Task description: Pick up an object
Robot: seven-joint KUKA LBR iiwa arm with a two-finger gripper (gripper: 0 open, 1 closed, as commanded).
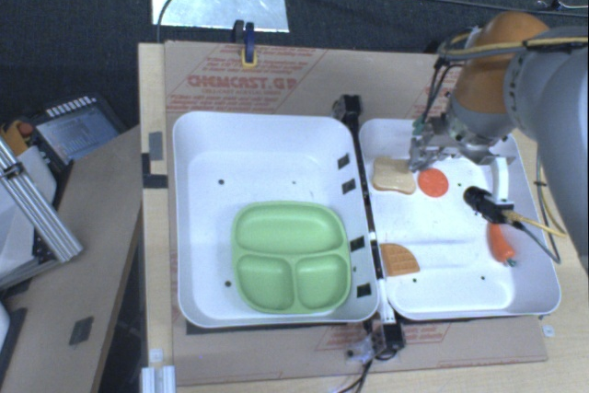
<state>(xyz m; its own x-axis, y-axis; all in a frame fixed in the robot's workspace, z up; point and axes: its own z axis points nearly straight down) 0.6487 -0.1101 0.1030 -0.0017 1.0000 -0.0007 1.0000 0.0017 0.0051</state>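
— Brown printed cardboard covers the bench, and on it sit two shallow white bins side by side. What is in the left bin?

— One pale green divided plate, lying flat toward its near right corner.

— And the right bin?

— A slice of toast lies near its far left side, with a red disc just beside the slice on the right. An orange piece rests by the right wall, and a tan half-round piece lies against the divider between the bins, well apart from the toast.

— Where is the arm?

— It reaches in from the right, orange band above the wrist, and the gripper is down over the far part of the right bin, right at the toast's right end and just above the red disc.

— Does it have anything?

— From this slant its opening cannot be told, and nothing is seen held in it. Toast and disc both lie flat on the bin floor.
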